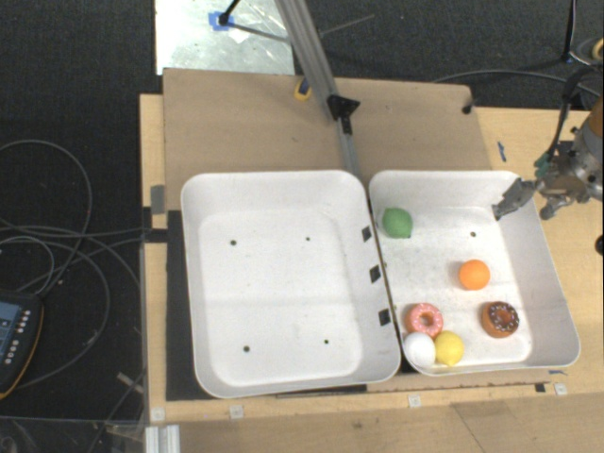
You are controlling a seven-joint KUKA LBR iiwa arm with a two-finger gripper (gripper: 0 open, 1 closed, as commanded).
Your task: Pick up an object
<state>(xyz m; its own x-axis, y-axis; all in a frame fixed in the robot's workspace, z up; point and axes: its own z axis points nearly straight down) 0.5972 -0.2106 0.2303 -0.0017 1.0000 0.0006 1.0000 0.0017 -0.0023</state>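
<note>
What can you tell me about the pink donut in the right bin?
The pink donut is a small ring with pink icing, pale dots and a dark centre hole, looking like a toy. It lies flat near the right bin's front left corner, touching the white ball in front and close to the yellow ball.

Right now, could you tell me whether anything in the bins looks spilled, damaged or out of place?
Nothing stands out. The green ball, orange ball, two donuts, white ball and lemon all lie inside the right bin, intact. The gripper hovers at that bin's far right rim.
</note>
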